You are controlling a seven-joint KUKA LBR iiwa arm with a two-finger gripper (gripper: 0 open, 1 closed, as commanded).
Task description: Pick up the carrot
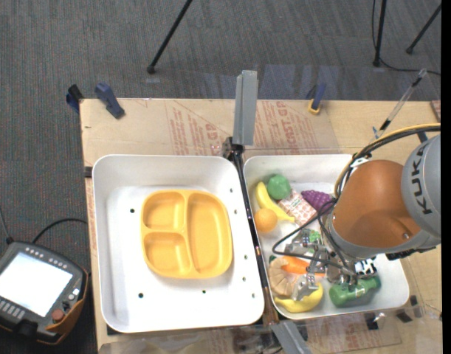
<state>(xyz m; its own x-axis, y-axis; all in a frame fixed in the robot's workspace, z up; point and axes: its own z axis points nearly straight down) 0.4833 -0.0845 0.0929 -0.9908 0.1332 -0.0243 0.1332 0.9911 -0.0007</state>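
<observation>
1. Camera view: two shallow white bins of smooth plastic with rounded corners are seen side by side on a bench topped with printed cardboard; left bin, right bin.
2. One yellow tray, glossy and rounded, with three compartments, is lying flat in the left bin.
3. The carrot is seen as one short orange piece, smooth and tapered, lying near the front of the right bin on a tan round bread-like item.
4. The gripper is placed low over the front of the right bin, just right of the carrot; thin metal parts and cables are seen around it. Whether its fingers are spread or pressed together cannot be told, and nothing is seen pinched.
5. The arm is seen as a grey body with a wide glossy orange band, entering from the right and covering part of the right bin.
6. Other items counted in the right bin: one curved yellow banana, one round orange fruit, one green bumpy item, one purple grape bunch, one green pepper-like item.
7. One tablet-like pendant with a pale screen is seen on the grey carpet at lower left.
</observation>
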